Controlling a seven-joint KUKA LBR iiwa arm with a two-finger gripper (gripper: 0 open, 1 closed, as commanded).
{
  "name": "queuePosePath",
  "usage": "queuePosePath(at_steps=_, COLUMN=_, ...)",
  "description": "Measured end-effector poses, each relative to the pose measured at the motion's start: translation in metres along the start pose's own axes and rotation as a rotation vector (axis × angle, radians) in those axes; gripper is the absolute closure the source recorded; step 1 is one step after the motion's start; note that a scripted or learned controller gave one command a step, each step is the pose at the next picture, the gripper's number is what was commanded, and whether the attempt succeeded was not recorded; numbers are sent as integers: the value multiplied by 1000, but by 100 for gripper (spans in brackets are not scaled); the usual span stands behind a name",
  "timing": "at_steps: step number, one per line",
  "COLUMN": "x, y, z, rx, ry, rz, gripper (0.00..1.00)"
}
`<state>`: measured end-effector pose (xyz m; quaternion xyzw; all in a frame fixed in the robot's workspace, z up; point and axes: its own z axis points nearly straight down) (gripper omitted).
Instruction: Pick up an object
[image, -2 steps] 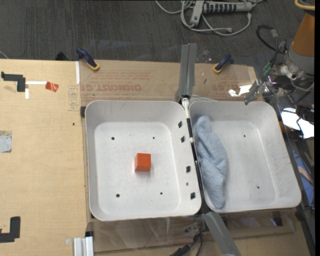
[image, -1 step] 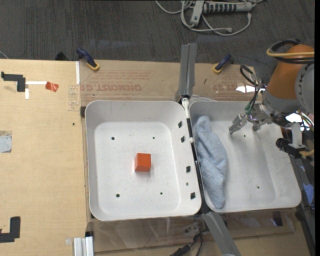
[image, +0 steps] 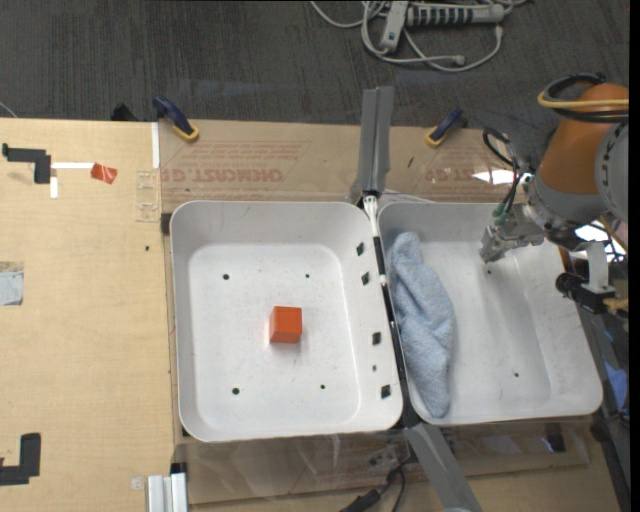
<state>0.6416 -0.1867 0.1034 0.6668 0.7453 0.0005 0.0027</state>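
the gripper (image: 492, 248) hangs over the upper part of the right-hand bin (image: 560, 400), right of frame centre. whether it is spread or pressed together cannot be told from this view; nothing shows in it.

candidate objects:
- a crumpled blue-grey cloth (image: 420, 325), lying along the left wall of the right-hand bin, from its upper left down to its lower left corner. it is near the gripper, to its lower left.
- an orange block (image: 286, 325), standing alone near the centre of the left-hand bin (image: 200, 400), well apart from the gripper.

recommended procedure, as a judgement: take the cloth, being closer. descend on its thick lower fold, away from the divider (image: 375, 150) between the bins, so the wall does not foul the approach. the cloth will likely sag and slip; pinch deep. verify the hold on lifting.
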Motion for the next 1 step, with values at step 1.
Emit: queuePosePath(at_steps=1, x=17, y=21, z=-87, rx=2, ry=1, rz=57, gripper=100)
